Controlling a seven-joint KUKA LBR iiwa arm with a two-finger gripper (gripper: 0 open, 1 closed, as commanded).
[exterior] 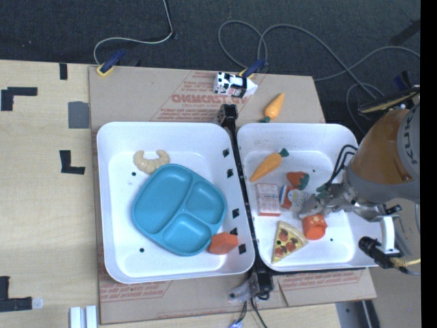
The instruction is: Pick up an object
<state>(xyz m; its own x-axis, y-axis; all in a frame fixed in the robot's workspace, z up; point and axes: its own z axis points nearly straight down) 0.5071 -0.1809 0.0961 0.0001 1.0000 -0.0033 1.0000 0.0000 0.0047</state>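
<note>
Two white bins are set side by side on the bench. In the left bin [113,183] a blue tray [179,209] is seen, with a beige crescent toy [151,160] at its 11 o'clock and an orange-red piece [222,242] at its 5 o'clock, by the bin's lower right corner. The right bin [341,137] is entered from 3 o'clock by the arm [386,162], and the gripper [313,202] is placed low near the bin's middle.

Several toys are crowded around the gripper: a red tomato [314,226] just beside it at 6 o'clock, a red-and-green piece [297,180] at 11 o'clock, a small card [268,199] at 9 o'clock, a pizza slice [287,241] at 7 o'clock, and a carrot [266,165] farther off at 10 o'clock. A second carrot [273,106] is left outside the bins at 12 o'clock.

Whether the fingers are apart or together cannot be told; they are blurred against the toys beneath. No toy is seen clamped between them.

The likeliest target is judged to be the tomato or the red-and-green piece. A miss could be caused by the crowding: two toys might be pinched at once, or the round tomato squeezed out sideways and rolled toward the pizza slice. The flat card could be scraped rather than lifted.
</note>
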